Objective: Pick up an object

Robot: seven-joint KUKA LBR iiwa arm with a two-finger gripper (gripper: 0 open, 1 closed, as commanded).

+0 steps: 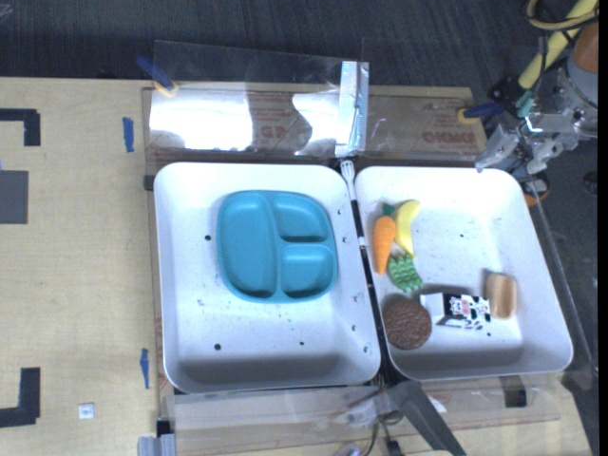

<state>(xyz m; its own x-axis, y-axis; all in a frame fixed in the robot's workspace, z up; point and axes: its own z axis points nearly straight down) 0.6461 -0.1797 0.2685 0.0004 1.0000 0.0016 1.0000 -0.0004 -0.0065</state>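
My gripper [532, 145] hangs at the upper right of the frame, just past the far corner of the right bin [546, 345], parked clear so the camera gets an open look at what lies inside; whether it is released or clenched I cannot tell. The pickable things cluster along the right bin's left and lower parts: an orange carrot [383, 242] touching a yellow banana [408, 224], a green leafy piece [405, 274] below them, a brown round patty [407, 322], a black-and-white carton [463, 310], and a tan bread roll [500, 294]. The left bin [180, 255] holds a blue divided tray [276, 245].
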